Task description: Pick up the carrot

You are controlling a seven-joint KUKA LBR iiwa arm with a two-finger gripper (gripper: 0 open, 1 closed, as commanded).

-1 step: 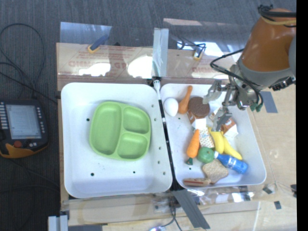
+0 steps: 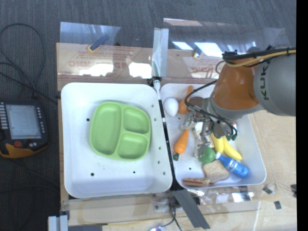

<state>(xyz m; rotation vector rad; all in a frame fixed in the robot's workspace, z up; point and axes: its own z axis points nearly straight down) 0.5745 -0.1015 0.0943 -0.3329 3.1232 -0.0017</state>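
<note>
We find the hand (image 2: 201, 134) low in the right bin (image 2: 257, 174), its metal parts tangled against the clutter; how wide it stands, and whether it has anything, we cannot tell. The carrot (image 2: 181, 142) lies just to its left, slanted, close to the wall dividing the bins, and shows nothing gripping it. A white egg (image 2: 171, 106) sits beyond the carrot; a green item (image 2: 208, 155), banana (image 2: 224, 147), blue bottle (image 2: 236, 167) and bread slice (image 2: 215, 172) crowd the hand's near side. The left bin (image 2: 77, 177) carries a green divided plate (image 2: 121, 130). We judge the chief risks are closing on a neighbour instead, or nudging the carrot against the wall, owing to crowding.
</note>
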